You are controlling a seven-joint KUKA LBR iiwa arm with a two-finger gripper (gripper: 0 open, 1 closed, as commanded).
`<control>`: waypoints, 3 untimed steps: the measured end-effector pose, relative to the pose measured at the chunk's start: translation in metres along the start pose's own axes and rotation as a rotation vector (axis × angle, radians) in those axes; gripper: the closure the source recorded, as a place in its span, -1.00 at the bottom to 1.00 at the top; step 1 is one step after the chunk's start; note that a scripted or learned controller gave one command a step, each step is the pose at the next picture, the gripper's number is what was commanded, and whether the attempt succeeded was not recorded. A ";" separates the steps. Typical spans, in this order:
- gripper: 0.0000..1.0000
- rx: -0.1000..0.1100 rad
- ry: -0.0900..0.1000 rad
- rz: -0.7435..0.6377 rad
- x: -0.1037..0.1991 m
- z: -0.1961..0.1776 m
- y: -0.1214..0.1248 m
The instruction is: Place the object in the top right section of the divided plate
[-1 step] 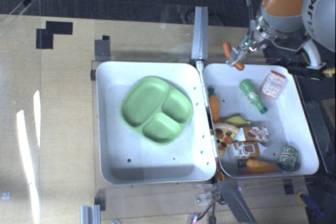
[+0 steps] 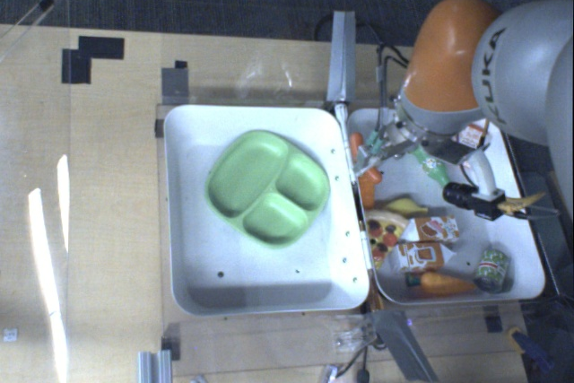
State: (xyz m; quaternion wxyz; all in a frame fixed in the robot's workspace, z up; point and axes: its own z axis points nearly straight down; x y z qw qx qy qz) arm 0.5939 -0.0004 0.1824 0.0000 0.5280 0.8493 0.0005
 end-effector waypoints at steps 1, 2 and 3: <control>1.00 -0.002 -0.001 -0.313 0.045 -0.001 0.004; 1.00 -0.001 0.000 -0.227 0.102 0.000 -0.020; 1.00 -0.002 -0.001 -0.345 0.084 -0.001 0.026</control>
